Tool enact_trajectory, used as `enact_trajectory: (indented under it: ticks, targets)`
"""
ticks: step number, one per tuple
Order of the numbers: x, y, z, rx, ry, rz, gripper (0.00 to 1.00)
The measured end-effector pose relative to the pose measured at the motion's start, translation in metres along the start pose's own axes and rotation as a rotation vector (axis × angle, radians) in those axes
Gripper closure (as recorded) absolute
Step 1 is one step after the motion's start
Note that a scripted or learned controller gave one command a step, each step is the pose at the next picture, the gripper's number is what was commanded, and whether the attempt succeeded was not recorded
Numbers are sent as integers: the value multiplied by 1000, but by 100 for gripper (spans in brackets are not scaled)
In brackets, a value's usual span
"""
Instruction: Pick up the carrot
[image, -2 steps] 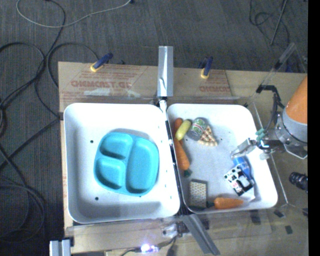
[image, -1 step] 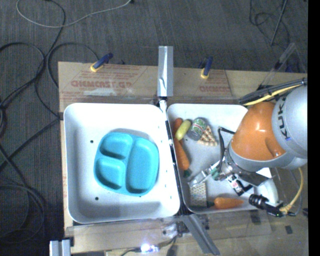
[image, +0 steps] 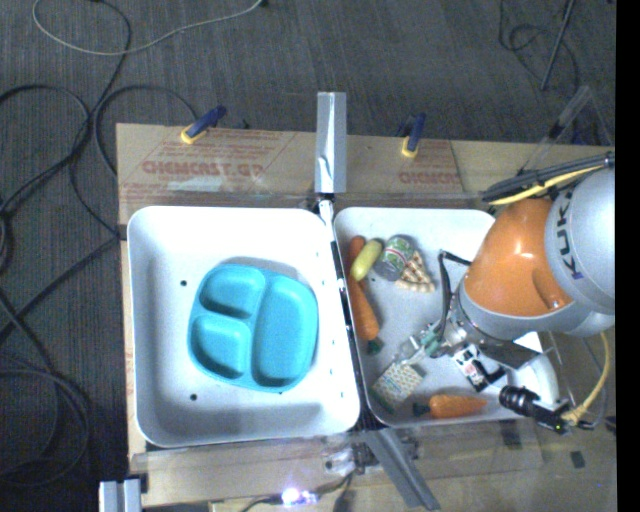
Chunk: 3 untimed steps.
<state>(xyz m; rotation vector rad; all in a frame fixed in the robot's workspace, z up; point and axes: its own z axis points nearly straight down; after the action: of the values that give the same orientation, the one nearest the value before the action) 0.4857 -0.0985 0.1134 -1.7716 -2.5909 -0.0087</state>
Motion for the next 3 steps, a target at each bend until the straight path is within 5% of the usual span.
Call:
enact_trajectory:
  ticks: [1, 2, 3]
  targets:
    - [-2, 60, -69, 5, -7, 318, 100]
    - [-3, 20, -77, 6, -8, 362, 100]
    - [-3, 20, -77, 6, -8, 361, 0]
